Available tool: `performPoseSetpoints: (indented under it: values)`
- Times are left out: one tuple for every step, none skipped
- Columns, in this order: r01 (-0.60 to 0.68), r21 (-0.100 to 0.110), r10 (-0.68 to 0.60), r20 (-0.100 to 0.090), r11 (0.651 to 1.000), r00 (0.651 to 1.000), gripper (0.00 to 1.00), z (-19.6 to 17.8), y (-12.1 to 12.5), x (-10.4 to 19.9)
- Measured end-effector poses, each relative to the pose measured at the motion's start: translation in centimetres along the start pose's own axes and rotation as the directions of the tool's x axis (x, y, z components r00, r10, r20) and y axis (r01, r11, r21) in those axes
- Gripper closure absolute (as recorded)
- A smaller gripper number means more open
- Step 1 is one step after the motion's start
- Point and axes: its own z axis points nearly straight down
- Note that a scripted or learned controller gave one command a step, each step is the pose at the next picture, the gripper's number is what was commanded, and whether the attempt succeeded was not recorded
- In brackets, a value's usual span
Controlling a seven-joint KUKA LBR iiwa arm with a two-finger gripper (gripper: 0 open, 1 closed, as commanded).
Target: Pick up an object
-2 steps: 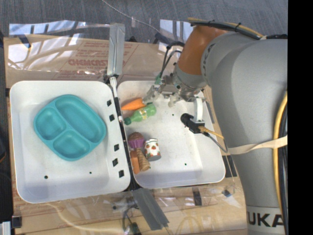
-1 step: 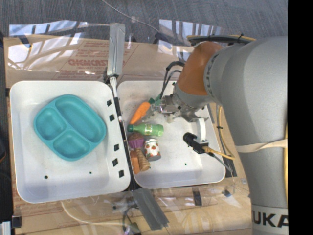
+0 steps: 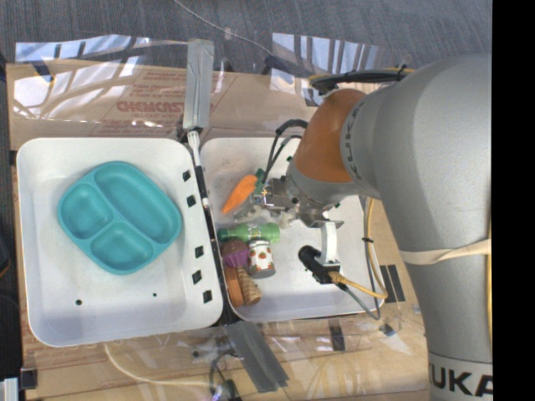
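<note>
In the right bin [image 3: 284, 303] lie an orange carrot [image 3: 239, 192], a green bottle-like piece [image 3: 247, 234], a small jar with a red and white label [image 3: 262, 259], a purple item [image 3: 233, 256] and a brown ridged piece [image 3: 245, 289]. My gripper [image 3: 269, 197] hangs low over the bin's middle, just right of the carrot and above the green piece. Its fingertips are hidden among the wrist parts, and nothing shows as held.
A teal divided plate [image 3: 119, 215] lies in the left bin [image 3: 50, 307]. The large grey arm [image 3: 426, 182] covers the right bin's right side. Cardboard and tape surround both bins.
</note>
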Motion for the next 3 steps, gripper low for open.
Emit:
performPoseSetpoints:
  values:
    - [0.003,0.002,-0.003,0.000,1.000,1.000,1.00,-1.0,0.0,-0.1]
    - [-0.152,0.000,0.152,-0.001,0.988,0.988,1.00,0.0,-1.3,0.6]
    - [-0.153,0.000,0.153,0.000,0.988,0.988,0.00,0.0,-1.3,0.5]
